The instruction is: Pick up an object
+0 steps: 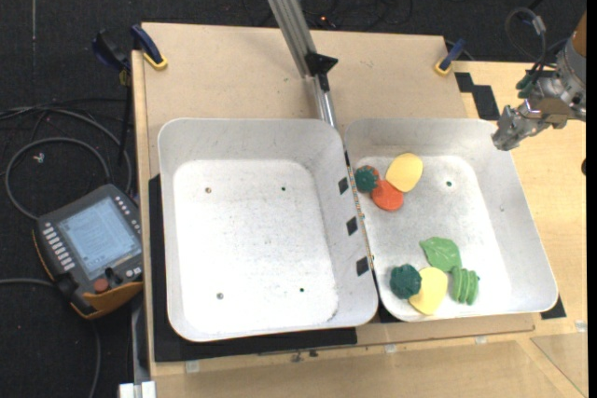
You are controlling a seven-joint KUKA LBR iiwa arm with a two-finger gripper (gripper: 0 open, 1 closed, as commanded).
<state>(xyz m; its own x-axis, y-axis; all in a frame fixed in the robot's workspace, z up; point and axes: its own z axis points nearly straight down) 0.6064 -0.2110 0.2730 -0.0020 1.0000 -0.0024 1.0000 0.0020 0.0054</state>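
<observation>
The right bin (504, 200) holds two small clusters of toy pieces. Toward its back left lie a yellow lump (405, 171), an orange-red piece (388, 198) and a small dark green piece (365, 178), all touching or nearly so. Near its front lie a light green leaf-like piece (440, 251), a dark green round piece (405, 280), a second yellow piece (430, 290) and a ribbed green piece (465, 285). My gripper (509, 131) hangs at the bin's back right corner, above the rim and well apart from all the pieces.
The left bin (187, 144) lies beside the right one, with black clips along the shared edge. A slanted metal rail (284, 0) crosses the bench's back. Yellow clamps (154, 61) sit at the bench corners. A teach pendant (89, 242) lies on the floor at left.
</observation>
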